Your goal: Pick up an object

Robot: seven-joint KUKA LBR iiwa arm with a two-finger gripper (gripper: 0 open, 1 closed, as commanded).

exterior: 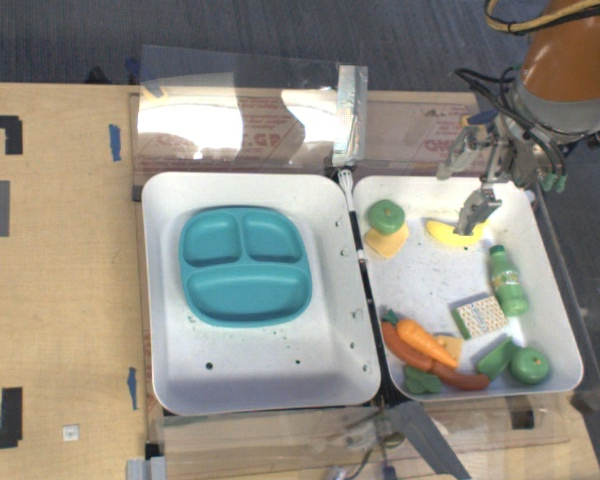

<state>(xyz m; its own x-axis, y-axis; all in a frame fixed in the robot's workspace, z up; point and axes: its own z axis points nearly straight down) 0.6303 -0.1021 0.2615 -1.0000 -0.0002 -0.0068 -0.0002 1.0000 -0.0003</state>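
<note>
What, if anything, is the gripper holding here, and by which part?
Nothing that I can see. The gripper hangs over the banana at the right bin's far end, with nothing visibly between its fingers; whether it touches the banana cannot be told.

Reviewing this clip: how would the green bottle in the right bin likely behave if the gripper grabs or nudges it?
The green bottle lies on its side on the bin floor, so a sideways nudge would probably roll it. Its rounded, glossy-looking body may slip between the fingers. It looks like a small plastic toy, so likely light and stiff. The gripper hangs over the yellow piece, not the bottle.
</note>
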